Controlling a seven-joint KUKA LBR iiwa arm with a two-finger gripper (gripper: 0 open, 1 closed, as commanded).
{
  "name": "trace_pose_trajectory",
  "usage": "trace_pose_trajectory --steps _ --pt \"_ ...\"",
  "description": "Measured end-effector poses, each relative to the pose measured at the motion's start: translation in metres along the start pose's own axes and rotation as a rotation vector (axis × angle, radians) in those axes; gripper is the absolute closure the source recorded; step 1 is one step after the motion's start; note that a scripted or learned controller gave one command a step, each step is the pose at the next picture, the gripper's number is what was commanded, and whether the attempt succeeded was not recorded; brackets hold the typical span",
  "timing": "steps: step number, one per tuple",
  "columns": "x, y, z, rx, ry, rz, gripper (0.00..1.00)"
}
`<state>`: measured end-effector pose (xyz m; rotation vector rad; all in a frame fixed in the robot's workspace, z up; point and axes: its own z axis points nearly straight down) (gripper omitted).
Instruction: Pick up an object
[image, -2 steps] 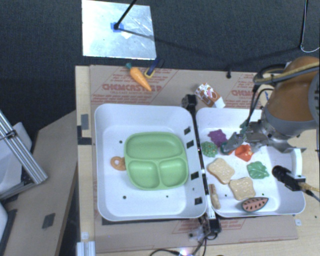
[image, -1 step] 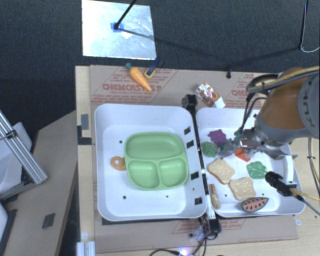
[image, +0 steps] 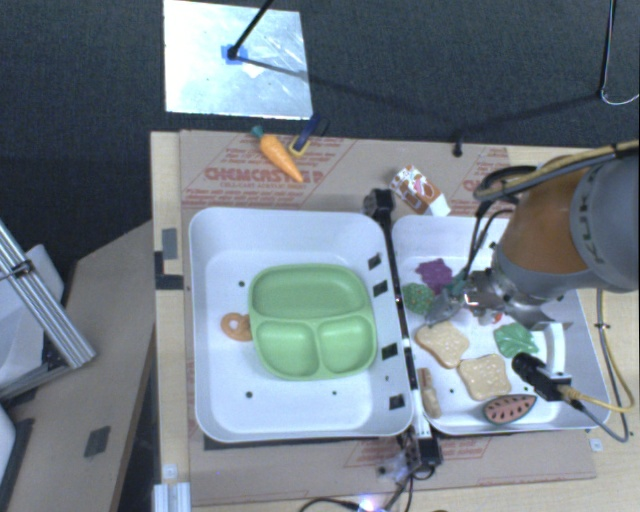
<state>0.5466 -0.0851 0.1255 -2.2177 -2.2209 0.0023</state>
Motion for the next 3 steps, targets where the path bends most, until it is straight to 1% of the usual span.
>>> trace_pose_trajectory --steps 1,2,3 --pt "0.001 0.001 0.041 -0.005 0.001 0.001 0.0" --pt "0.0 0.004 0.027 -0.012 0.0 0.0 1.0" --pt "0.002 0.013 -0.034 -0.01 -0.002 -0.003 1.0"
